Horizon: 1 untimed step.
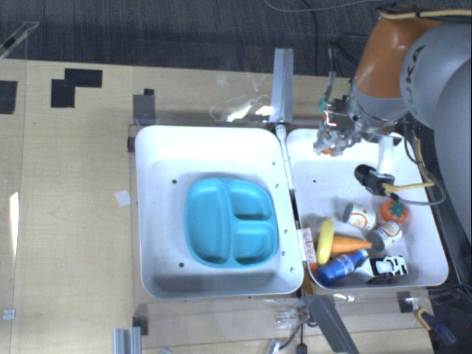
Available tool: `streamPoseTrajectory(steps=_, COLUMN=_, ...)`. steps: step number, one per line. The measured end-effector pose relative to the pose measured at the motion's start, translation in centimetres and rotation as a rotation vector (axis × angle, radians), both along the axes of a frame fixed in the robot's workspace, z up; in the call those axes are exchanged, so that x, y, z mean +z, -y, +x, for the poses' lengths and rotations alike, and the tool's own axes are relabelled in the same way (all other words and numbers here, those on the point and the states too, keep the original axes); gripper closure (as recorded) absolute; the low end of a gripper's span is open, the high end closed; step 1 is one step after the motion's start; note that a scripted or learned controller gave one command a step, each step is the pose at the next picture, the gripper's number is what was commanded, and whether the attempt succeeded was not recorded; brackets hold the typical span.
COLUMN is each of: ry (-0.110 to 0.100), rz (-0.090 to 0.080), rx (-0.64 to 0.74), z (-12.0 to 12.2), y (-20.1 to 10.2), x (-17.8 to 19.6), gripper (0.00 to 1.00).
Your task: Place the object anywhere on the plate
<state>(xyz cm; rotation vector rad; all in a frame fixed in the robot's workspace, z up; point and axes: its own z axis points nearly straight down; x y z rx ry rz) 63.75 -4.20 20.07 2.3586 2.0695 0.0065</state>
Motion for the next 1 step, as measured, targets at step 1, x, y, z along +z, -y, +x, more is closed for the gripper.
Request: streamPoseTrajectory(steps=1, ry=-0.004, rz=0.001, rx=-0.028, z=-4.51, y=-7.68, x=-1.63, gripper=1.00)
